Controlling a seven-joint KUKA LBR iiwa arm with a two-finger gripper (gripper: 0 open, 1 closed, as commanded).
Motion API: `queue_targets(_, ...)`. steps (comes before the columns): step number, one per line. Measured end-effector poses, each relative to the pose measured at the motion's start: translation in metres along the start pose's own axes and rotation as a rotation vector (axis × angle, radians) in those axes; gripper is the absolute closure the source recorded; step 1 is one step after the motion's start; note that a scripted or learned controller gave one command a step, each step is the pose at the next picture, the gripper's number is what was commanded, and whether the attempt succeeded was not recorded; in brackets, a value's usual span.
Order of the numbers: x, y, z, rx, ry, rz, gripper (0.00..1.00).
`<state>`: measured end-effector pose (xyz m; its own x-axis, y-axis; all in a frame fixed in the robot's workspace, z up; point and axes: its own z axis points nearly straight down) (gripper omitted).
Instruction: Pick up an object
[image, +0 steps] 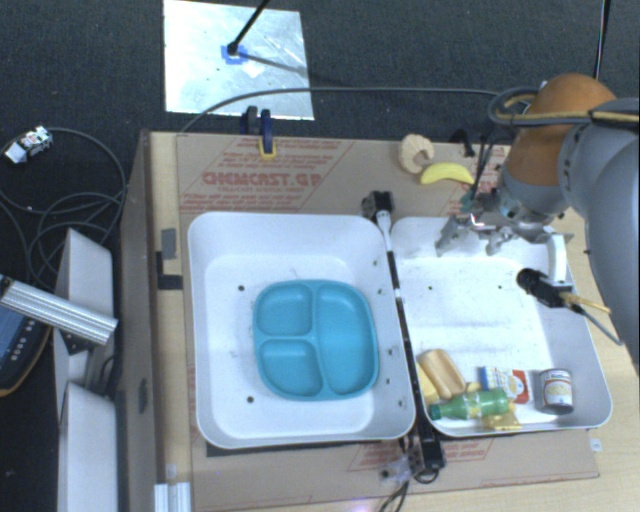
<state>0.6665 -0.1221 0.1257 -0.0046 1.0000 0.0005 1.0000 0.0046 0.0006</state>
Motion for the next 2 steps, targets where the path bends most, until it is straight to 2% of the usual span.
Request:
queue_targets(1,0.037,0.002,0.041,-0.001,0.000,0.000,0.00)
queue_targets(2,0.079,-0.015,-0.061,-0.005,0.000,-0.001,0.00)
